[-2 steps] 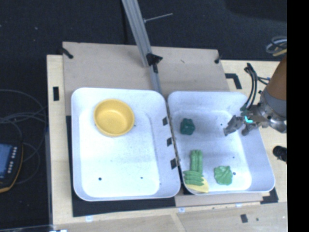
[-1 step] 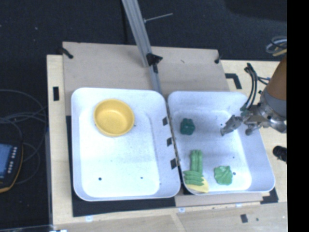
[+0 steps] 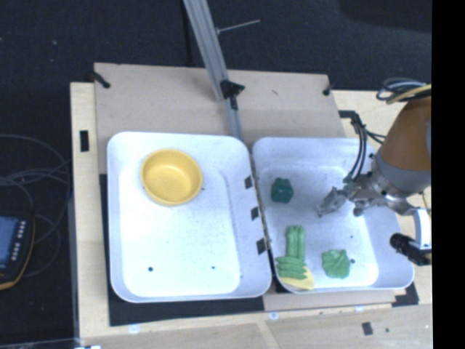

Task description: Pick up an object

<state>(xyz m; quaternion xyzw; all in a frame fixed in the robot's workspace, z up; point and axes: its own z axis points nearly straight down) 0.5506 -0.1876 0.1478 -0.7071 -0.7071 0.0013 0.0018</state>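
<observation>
Seen from above, the grey-and-orange arm is reaching in from the right and holding its gripper (image 3: 340, 202) over the right bin (image 3: 309, 151), its two fingers spread apart with nothing between them. Candidate objects are lying around it: a dark green lump (image 3: 282, 190) to its left, a light green piece (image 3: 336, 262) below it, and a green and yellow toy (image 3: 294, 257) down to its left, while a yellow bowl (image 3: 171, 177) is sitting far left in the other bin (image 3: 174, 267). This looks like the approach step, and next the gripper probably needs lowering over one object before closing.

left bin (image 3: 131, 217): bowl (image 3: 171, 177) at back | right bin (image 3: 320, 158): three toys (image 3: 282, 190) (image 3: 294, 242) (image 3: 336, 262) | hand (image 3: 341, 201) over right bin
</observation>
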